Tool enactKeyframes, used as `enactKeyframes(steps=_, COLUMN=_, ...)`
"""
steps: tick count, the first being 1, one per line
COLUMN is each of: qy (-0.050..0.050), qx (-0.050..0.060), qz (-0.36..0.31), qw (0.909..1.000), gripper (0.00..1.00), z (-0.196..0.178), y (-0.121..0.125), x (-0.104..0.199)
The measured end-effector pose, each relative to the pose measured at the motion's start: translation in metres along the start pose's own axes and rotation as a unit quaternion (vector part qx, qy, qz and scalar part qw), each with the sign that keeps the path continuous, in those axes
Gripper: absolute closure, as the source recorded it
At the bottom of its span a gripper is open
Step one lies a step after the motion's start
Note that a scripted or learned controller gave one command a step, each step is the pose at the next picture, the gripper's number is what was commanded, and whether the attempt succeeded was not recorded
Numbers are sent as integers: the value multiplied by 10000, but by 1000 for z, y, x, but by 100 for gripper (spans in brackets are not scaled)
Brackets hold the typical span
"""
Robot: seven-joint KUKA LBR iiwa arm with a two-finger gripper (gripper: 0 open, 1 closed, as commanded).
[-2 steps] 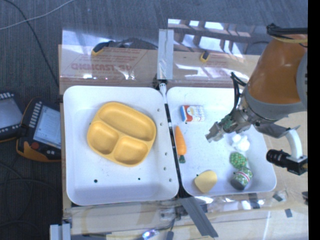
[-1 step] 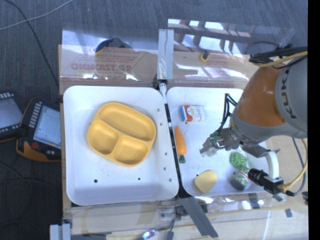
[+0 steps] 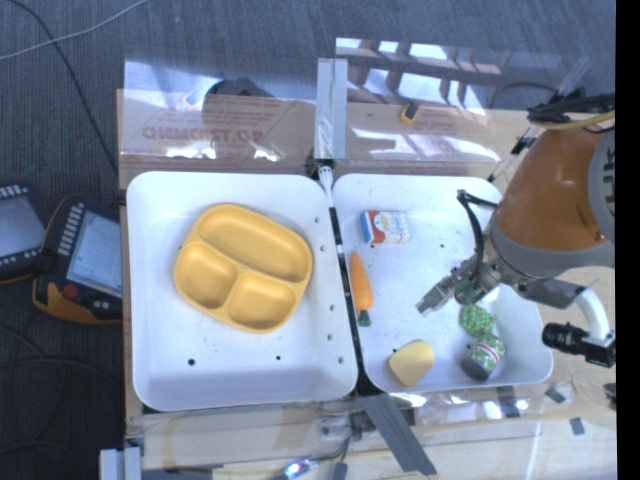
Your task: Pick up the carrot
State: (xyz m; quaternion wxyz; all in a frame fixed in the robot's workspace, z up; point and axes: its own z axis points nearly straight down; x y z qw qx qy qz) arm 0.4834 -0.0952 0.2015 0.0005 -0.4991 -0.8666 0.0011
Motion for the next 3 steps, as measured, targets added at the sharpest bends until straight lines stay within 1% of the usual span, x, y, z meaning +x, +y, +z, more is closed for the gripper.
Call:
enactKeyframes(steps=1, qy=-2, qx=-7, qz=1441, qw=9896, gripper=100, z=-38, y=25, x=42)
enactKeyframes(steps=2, qy=10, qx=17, qz=2856, qw=9583, gripper=100, z=19, y=22, x=39)
enactKeyframes(steps=3, qy=0, qx=14, qz=4332, qw=9013, gripper=100, z=19, y=49, x=84)
